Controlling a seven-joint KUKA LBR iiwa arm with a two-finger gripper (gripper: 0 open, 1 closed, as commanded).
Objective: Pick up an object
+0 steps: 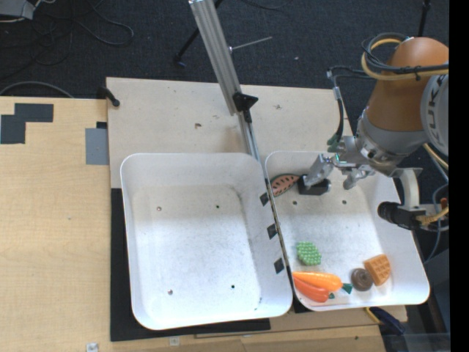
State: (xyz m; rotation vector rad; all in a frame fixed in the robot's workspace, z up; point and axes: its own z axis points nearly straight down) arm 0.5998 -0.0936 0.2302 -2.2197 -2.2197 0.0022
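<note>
The gripper (314, 182) is positioned low over the far end of the right bin (399, 288); whether it is open or closed cannot be told. A brown ridged object (283, 183) is located just beside it, toward the divider. At the bin's near end are found a green ball (308, 253), an orange carrot (316, 284), a waffle piece (378, 268) and a small brown disc (360, 278)

Two white bins (139, 169) – one carrot (316, 281), green ball (308, 254), waffle (377, 268), brown disc (360, 278), striped shell (283, 184).

claw (314, 185): finger state unclear | brown striped object (283, 183): right end hidden behind claw
</note>
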